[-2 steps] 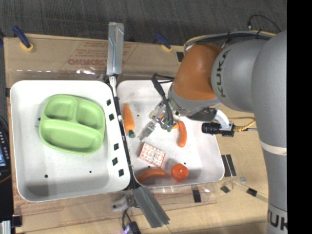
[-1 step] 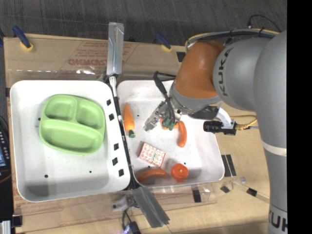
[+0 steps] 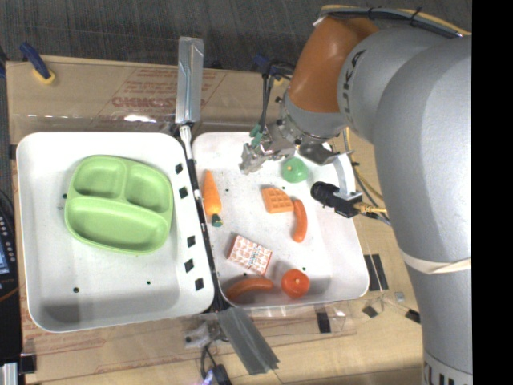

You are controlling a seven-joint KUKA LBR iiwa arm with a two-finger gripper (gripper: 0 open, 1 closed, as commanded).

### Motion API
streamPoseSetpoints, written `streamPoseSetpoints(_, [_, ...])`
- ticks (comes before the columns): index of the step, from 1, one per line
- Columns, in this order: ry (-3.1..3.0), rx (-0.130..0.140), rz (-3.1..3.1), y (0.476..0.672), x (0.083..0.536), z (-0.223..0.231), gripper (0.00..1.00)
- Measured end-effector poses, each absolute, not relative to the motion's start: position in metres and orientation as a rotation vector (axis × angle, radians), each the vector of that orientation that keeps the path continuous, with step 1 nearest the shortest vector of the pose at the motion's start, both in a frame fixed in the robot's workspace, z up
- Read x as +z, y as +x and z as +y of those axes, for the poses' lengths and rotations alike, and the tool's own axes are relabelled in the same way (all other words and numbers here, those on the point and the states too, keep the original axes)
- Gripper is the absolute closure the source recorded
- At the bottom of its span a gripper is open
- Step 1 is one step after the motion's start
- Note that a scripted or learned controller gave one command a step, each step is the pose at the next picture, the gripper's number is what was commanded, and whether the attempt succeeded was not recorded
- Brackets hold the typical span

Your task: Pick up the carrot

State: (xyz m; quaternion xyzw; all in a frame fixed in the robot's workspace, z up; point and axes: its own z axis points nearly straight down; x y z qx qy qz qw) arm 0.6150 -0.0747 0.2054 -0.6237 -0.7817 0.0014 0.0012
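I'm hovering my pincer over the back of the right bin, nothing gripped in it, and from this angle I cannot tell how it is set. The carrot is lying along the bin's left wall beside the divider, leafy end toward the front, a little to the left of and nearer the front than my pincer, so I'm judging this to be the approach step. Next I'm needing to shift over it, line up across its narrow body and drop down, minding the wall.
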Motion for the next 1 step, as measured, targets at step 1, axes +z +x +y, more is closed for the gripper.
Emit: streamPoseSetpoints(1, [-1.957,0.004,-2.454,0.6150,0.2052,-0.0743,0.00])
